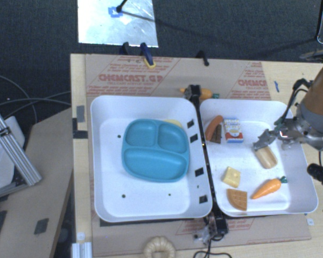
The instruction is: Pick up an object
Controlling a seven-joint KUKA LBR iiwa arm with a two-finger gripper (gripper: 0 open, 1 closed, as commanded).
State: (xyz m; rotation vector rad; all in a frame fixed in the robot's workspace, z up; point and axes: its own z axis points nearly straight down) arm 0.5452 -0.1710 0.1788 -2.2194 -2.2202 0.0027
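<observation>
Gripper (265,139) hung just above the bread roll (266,157) in the right bin (307,198); couldn't tell how far open, nothing seen in it. Roll prob. light, stiff plastic, a bit slippery; best taken across its short width. Count: 1 roll, 1 carrot (267,188), 1 cheese (232,177), 1 blue plate (154,149), 2 bins.
</observation>
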